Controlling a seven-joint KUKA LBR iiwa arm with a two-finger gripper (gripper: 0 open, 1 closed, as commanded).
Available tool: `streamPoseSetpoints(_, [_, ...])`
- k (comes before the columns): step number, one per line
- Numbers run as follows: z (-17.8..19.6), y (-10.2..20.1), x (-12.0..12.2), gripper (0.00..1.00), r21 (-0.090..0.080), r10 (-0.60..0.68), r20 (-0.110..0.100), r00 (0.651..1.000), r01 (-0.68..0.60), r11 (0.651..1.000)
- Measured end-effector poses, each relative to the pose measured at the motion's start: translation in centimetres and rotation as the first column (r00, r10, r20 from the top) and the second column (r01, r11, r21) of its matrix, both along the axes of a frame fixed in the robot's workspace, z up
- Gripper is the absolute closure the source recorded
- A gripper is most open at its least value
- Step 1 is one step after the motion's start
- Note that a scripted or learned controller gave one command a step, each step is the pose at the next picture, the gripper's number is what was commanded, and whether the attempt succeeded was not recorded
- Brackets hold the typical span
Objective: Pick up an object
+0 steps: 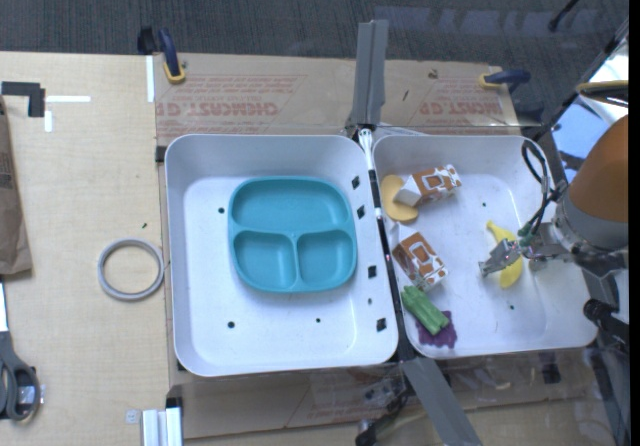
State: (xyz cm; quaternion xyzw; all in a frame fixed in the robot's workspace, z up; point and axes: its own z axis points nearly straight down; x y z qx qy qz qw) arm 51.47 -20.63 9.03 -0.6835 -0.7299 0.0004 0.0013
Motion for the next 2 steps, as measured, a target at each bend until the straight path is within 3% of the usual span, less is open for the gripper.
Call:
streamPoseSetpoints(1, [0.8, -0.1, 0.0, 1.0, 0.001, -0.004, -0.001, 1.0, 0.004, 1.0])
streamPoseSetpoints(2, [12.0, 2.4, 5.9, 1.0, -0.003, -0.277, -0.001, 0.961, 0.277, 0.961])
